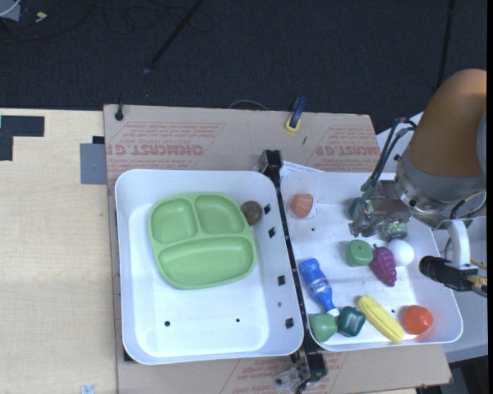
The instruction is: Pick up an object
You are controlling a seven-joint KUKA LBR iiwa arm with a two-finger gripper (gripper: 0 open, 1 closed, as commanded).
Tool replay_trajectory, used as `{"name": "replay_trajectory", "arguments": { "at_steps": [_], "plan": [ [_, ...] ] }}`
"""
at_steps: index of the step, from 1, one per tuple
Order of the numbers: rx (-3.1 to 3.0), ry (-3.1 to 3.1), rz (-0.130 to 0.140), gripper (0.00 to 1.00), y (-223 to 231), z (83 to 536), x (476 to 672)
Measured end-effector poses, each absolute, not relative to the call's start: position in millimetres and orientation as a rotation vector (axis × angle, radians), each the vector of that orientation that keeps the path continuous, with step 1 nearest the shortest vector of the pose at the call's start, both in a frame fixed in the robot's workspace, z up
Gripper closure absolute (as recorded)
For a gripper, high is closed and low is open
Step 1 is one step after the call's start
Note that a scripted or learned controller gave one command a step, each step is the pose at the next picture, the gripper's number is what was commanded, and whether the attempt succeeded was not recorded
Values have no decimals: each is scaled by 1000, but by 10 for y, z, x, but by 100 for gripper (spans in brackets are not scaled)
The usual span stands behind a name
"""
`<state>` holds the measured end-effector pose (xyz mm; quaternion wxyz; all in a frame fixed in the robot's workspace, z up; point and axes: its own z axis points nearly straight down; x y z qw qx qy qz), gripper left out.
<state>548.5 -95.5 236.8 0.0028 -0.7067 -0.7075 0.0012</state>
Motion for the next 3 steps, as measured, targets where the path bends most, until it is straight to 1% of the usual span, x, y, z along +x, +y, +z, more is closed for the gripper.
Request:
{"name": "replay_trajectory", "arguments": {
  "at_steps": [1, 2, 3],
  "plan": [
    [-2216, -2219, 4, 100, -701, 2368, 5102],
    [-2220, -2217, 5, 100, -790, 2263, 5122],
    [-2218, -2222, 2, 100, -598, 2308, 5151]
  ]
}}
